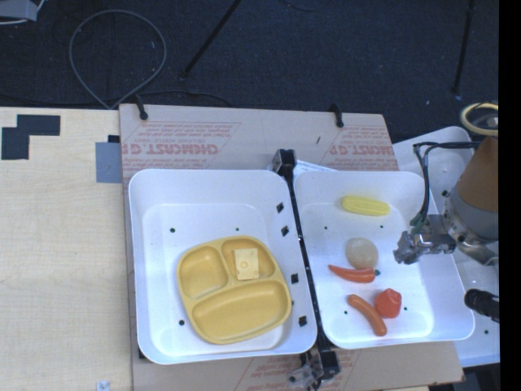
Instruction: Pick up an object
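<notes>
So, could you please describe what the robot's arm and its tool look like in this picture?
The arm has an orange-brown band over a grey wrist section. At its end sits the tool, a small assembly of grey and silver metal parts. A black cable loops from above down towards the tool. No markings are readable.

Red print on the cardboard sheet just behind the white bins, upside down from here: reads as "CHEMCOST, G...", stamped twice (once left, once right, the right one partly cut off). More red print on the cardboard strip in front of the bins, too small to read.
</notes>
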`<state>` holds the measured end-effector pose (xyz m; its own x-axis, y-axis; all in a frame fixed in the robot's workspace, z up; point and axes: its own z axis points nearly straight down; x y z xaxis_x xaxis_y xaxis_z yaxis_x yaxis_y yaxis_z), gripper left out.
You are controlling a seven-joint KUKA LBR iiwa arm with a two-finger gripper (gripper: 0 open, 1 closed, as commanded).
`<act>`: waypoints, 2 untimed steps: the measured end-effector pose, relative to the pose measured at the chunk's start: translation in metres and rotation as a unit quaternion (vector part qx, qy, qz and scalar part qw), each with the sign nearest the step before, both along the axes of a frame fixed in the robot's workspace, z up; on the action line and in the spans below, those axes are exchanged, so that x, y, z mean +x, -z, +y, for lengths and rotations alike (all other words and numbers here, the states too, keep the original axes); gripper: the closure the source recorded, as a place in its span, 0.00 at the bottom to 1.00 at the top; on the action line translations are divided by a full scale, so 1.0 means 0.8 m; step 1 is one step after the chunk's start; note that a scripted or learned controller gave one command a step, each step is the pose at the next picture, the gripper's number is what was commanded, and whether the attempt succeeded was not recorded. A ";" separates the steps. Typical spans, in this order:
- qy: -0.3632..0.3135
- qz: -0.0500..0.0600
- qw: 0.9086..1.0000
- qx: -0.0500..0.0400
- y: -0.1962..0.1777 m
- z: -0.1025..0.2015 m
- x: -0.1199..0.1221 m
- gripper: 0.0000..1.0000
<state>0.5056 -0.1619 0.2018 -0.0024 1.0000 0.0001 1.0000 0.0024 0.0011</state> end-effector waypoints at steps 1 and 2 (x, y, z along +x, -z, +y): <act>0.000 0.001 1.000 0.000 -0.053 0.003 -0.003 1.00; 0.000 0.001 1.000 0.000 -0.088 0.002 -0.003 1.00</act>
<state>0.5035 -0.1600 0.2722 -0.0019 1.0000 0.0002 1.0000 0.0019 -0.0013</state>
